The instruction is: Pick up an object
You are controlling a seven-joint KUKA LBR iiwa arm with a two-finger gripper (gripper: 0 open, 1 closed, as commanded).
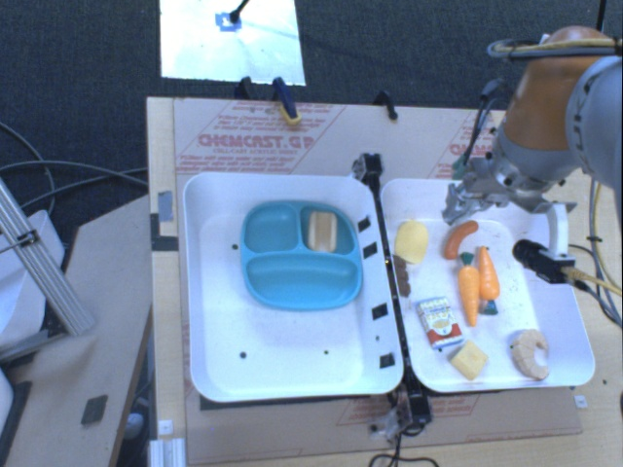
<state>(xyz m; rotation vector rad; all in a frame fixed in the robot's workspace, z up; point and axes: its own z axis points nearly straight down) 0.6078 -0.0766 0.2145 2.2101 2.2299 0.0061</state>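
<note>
Over the right bin [574, 353], at its far edge, the pincer [465, 202] is positioned just above a red sausage [460, 238]; whether its fingers are parted or closed cannot be told. Two carrots [477, 282], a small carton [440, 321], a cheese cube [469, 360] and a shrimp [531, 352] are located nearby. A blue tray [297, 280] is located in the left bin [224, 358].

Two bins side by side on my desk [243, 129], divided plate [292, 280] holding a bread slice [322, 230] in the left bin [282, 363], sausage [460, 238], two carrots [477, 282], carton [440, 321], cheese wedge [468, 360], shrimp [531, 352] in the right bin [560, 305], my end effector [465, 202] above its far edge.
</note>
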